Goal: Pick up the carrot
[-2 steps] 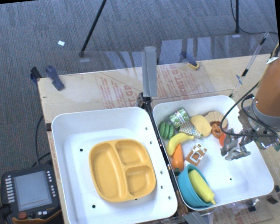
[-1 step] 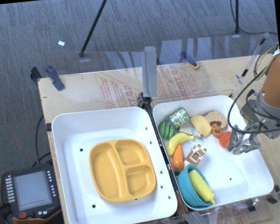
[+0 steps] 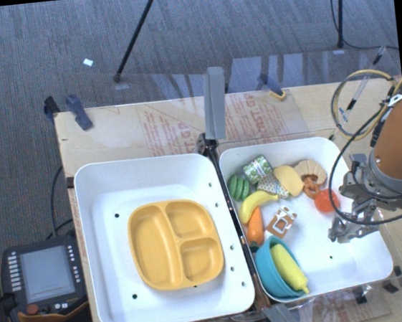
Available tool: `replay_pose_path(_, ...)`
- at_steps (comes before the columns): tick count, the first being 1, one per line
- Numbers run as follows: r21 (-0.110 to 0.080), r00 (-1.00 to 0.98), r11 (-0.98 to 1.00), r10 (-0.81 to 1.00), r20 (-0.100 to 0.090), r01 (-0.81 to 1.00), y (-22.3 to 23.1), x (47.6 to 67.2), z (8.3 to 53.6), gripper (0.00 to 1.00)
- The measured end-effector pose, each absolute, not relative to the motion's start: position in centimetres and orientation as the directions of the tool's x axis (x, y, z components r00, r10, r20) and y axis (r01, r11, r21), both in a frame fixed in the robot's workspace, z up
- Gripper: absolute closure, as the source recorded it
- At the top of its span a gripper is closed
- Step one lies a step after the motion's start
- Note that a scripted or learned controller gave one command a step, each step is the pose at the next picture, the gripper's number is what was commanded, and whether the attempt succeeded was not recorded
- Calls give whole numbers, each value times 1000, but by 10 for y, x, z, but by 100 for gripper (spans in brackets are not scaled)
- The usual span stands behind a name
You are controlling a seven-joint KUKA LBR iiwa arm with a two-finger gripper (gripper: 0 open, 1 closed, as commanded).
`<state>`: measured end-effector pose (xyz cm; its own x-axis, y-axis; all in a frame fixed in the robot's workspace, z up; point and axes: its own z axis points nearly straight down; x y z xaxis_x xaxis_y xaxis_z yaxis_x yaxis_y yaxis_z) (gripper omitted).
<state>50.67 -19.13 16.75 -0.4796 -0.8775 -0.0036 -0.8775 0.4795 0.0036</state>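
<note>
Fingers: cannot tell whether they stand apart or together; the gripper (image 3: 347,231) hangs over the right side of the right bin (image 3: 358,270), its tips a dark, blurred mass over bare white floor, with nothing seen between them.
Carrot: the carrot (image 3: 255,227) lies against the right bin's left wall, long axis roughly up and down the picture, well apart from the gripper and across the bin from it.
Carrot's neighbours: a banana (image 3: 255,203) touches its upper end; a blue bowl (image 3: 273,272) with a yellow piece (image 3: 290,265) in it sits just below; a small orange-and-white block (image 3: 281,222) lies just beside it on the right.
Between carrot and gripper: a red tomato (image 3: 326,200) lies near the gripper's upper left.
Left bin: the left bin (image 3: 98,204) bears a yellow divided plate (image 3: 174,243).
</note>
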Motion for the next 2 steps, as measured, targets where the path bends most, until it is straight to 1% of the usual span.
replay_pose_path(1, 6, -140, 139, -990, -6, -990, -192, 476, 106, 100)
replay_pose_path(2, 0, 370, -370, -929, -8, -929, -209, 476, 114, 100)
